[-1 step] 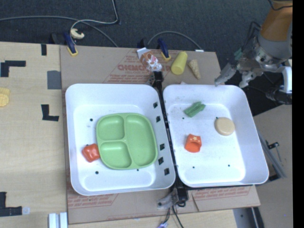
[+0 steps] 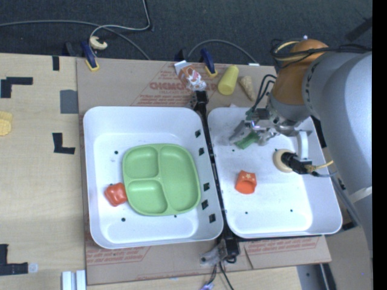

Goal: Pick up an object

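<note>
My gripper (image 2: pixel 249 134) is low in the far part of the right bin (image 2: pixel 314 219), reaching in from the right. A small green object (image 2: pixel 245 142) lies right at its tip, partly covered by it; whether it is gripped is hidden. An orange object (image 2: pixel 245 182) sits in the middle of the same bin, well in front of the gripper. In the left bin (image 2: pixel 100 125), a green divided plate (image 2: pixel 162 179) lies flat, with a red-orange object (image 2: pixel 115 193) touching its left edge.
Beyond the bins, on the cardboard, lie a yellow object (image 2: pixel 228 80), a beige piece (image 2: pixel 247 87) and a small red-and-white item (image 2: pixel 190 76). The grey arm (image 2: pixel 344 107) covers the right bin's far right corner. Cables run along the back.
</note>
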Action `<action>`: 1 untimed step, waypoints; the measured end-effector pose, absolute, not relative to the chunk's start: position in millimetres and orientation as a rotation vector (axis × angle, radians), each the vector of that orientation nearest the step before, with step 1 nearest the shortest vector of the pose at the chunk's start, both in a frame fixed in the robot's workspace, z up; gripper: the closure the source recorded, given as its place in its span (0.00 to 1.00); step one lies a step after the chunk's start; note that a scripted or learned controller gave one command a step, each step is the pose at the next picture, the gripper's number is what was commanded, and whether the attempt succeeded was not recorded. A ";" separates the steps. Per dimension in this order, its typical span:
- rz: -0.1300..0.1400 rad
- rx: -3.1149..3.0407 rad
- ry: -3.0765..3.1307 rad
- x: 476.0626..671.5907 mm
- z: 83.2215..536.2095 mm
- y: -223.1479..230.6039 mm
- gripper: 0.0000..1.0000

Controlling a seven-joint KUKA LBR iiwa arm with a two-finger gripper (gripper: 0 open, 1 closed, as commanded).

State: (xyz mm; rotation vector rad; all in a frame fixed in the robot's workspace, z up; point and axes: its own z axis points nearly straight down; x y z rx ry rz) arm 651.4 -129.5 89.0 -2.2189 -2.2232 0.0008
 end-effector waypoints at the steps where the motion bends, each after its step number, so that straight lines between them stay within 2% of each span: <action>1: 0.007 -2.212 -2.220 650.7 98.1 -128.8 1.00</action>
